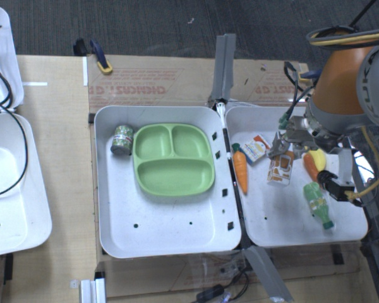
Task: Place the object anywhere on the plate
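Your hand (282, 149) sits low in the right bin (265, 223), right over a brown-and-white carton (280, 170); can't tell its grip state. Carrot (240, 171) lies just left by the divider. Green plate (173, 158) is in the left bin (164, 229), small can (121, 139) beside it.

I'm working a lab test bench: two white bins (107, 232) on cardboard sheeting (151, 81), loose cables (0, 100), dark carpet (145, 11) beyond.
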`<state>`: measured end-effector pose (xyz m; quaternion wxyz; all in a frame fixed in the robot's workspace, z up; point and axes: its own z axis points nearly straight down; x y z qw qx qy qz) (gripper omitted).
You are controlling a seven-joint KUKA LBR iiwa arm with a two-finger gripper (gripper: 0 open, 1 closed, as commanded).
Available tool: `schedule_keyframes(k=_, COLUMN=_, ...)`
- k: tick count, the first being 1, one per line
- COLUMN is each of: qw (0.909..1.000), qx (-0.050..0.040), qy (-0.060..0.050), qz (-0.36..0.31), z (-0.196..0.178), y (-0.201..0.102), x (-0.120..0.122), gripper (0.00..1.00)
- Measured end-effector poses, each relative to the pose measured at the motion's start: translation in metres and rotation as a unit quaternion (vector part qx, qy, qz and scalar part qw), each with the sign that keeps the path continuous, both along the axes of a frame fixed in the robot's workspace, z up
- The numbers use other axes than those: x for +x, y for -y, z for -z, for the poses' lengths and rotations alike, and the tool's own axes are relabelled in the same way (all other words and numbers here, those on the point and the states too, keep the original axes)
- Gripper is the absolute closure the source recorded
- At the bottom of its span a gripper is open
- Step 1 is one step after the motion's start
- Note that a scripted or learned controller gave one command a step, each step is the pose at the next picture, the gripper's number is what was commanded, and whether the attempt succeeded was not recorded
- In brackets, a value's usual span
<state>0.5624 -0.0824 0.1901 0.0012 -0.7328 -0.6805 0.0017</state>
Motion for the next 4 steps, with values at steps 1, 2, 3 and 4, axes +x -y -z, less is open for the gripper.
schedule_keyframes(k=1, qw=0.9999, qx=-0.0003, qy=0.0, qz=0.011, z=0.0, y=-0.082, x=0.015, gripper=1.0)
schedule_keyframes(k=2, qw=0.9957, qx=-0.0013, qy=0.0, qz=0.093, z=0.0, y=-0.095, x=0.041, gripper=1.0)
schedule_keyframes(k=3, qw=0.9956, qx=-0.0014, qy=0.0, qz=0.093, z=0.0, y=-0.095, x=0.041, gripper=0.0)
schedule_keyframes(k=4, qw=0.9803, qx=-0.0043, qy=0.024, qz=0.196, z=0.061, y=-0.159, x=-0.052, gripper=0.0)
